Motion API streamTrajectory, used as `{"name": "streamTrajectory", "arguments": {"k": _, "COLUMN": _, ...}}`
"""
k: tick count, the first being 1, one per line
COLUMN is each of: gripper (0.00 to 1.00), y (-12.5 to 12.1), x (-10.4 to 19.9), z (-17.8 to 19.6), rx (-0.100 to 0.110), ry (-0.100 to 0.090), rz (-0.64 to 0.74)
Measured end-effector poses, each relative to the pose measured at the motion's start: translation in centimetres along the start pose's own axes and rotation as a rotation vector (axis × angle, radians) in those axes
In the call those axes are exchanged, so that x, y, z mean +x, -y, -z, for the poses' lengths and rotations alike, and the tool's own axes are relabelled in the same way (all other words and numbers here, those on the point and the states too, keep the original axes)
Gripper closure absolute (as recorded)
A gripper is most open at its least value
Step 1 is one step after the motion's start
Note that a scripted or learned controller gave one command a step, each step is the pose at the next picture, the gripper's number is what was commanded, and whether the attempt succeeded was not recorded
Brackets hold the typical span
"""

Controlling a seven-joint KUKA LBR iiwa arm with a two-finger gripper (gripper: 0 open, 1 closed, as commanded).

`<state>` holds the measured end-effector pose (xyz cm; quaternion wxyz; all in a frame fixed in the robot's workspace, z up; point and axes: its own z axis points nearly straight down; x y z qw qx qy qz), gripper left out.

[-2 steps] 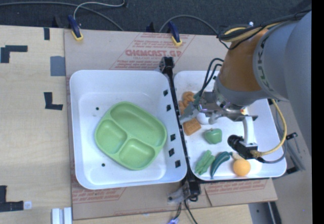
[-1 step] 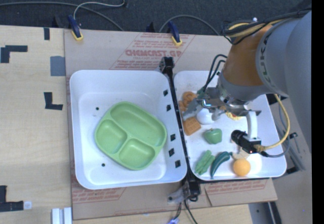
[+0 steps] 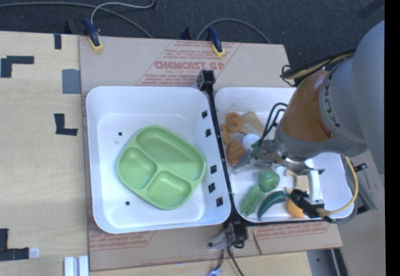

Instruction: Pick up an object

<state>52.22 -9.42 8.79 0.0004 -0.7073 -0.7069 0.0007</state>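
My gripper (image 3: 261,155) hangs low in the right bin (image 3: 340,200), its fingers pointing left over the toy food. Just left of it lie several tan and orange pieces: a pretzel-like piece (image 3: 233,122), a pale piece (image 3: 252,121), a brown piece (image 3: 235,153) and a white round piece (image 3: 250,140). Below the gripper sit a green round piece (image 3: 269,180), two green pods (image 3: 252,200) (image 3: 272,203) and an orange piece (image 3: 295,207). The view does not show any piece between the fingers.
The left bin (image 3: 100,143) holds a light green divided plate (image 3: 161,167). A black divider with clips (image 3: 215,143) separates the bins. The grey arm with its orange band (image 3: 306,109) covers the right bin's upper right. Cables run across the dark floor behind the bench.
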Motion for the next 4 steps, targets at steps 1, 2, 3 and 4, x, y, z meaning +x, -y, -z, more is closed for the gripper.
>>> {"name": "streamTrajectory", "arguments": {"k": 1, "gripper": 0.00, "y": -8.3, "x": -1.2, "z": -0.1, "rx": -0.007, "ry": 0.002, "rz": 0.002}}
{"name": "streamTrajectory", "arguments": {"k": 2, "gripper": 0.00, "y": -13.3, "x": -0.7, "z": -0.3, "rx": 0.027, "ry": 0.002, "rz": 0.003}}
{"name": "streamTrajectory", "arguments": {"k": 3, "gripper": 1.00, "y": -13.2, "x": -0.8, "z": 0.5, "rx": 0.031, "ry": 0.004, "rz": 0.003}}
{"name": "streamTrajectory", "arguments": {"k": 4, "gripper": 1.00, "y": -9.2, "x": 5.8, "z": 9.7, "rx": -0.002, "ry": -0.001, "rz": 0.003}}
